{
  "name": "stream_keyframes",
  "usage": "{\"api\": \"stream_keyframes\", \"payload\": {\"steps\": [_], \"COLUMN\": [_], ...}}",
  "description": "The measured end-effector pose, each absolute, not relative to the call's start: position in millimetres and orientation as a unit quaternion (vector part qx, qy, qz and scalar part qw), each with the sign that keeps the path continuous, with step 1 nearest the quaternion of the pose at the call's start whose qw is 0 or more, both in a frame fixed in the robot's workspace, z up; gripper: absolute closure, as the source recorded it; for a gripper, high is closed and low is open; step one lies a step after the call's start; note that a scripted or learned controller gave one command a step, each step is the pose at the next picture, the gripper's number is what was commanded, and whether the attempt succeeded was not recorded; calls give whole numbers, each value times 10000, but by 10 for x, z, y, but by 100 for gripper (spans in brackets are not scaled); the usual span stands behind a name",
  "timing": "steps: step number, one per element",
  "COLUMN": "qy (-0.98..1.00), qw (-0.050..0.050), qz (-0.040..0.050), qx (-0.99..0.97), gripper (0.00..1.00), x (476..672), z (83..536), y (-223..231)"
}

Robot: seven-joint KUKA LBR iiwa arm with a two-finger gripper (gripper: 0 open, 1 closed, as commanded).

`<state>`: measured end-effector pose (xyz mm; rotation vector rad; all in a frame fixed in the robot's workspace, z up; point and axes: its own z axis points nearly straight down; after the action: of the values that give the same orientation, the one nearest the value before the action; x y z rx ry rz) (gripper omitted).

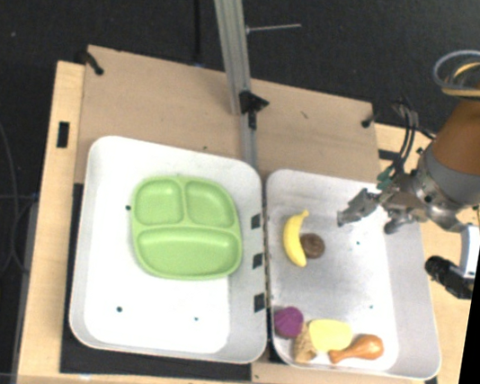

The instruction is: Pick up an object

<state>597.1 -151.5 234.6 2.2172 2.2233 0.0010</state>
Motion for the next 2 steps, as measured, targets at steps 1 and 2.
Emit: {"api": "stream_keyframes", "payload": {"steps": [1, 2], "qy": [7079, 7073], "qw": [9, -15], "qz": [4, -18], "qx": [7063, 7069], "gripper": [0, 0], "x": [5971, 5928], "z": [2346, 1740], "y": [-1515, -1460]}}
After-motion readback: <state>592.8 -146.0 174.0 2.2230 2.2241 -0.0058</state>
